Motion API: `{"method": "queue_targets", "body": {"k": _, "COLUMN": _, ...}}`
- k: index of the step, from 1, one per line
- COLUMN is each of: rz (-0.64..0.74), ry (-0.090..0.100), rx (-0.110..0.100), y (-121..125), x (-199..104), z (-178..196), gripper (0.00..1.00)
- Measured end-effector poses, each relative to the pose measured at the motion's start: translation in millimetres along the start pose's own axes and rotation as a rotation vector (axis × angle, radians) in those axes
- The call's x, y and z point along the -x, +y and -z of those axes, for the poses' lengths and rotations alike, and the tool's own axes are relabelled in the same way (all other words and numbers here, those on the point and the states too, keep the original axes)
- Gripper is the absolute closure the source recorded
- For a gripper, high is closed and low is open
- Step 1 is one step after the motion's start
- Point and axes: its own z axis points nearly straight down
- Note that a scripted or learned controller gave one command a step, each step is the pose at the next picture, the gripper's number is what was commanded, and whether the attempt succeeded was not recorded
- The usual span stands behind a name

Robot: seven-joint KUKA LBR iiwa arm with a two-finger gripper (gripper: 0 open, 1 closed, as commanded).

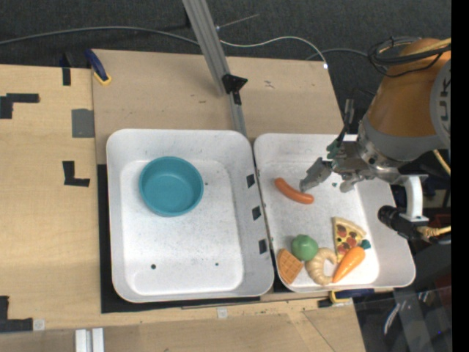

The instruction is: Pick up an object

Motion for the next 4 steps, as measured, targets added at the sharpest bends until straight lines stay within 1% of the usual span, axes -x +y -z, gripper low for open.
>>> {"method": "queue_targets", "body": {"k": 1, "rz": 0.0, "ry": 0.0, "rx": 0.0, "y": 0, "x": 0, "z": 0, "gripper": 0.0}}
{"method": "queue_targets", "body": {"k": 2, "rz": -0.002, "ry": 0.0, "rx": -0.007, "y": -4, "x": 4, "z": -63, "gripper": 0.0}}
{"method": "queue_targets", "body": {"k": 3, "rz": -0.002, "ry": 0.0, "rx": -0.006, "y": -15, "x": 6, "z": -114, "gripper": 0.0}}
{"method": "queue_targets", "body": {"k": 4, "rz": -0.001, "ry": -0.002, "rx": 0.001, "y": -15, "x": 6, "z": -159, "gripper": 0.0}}
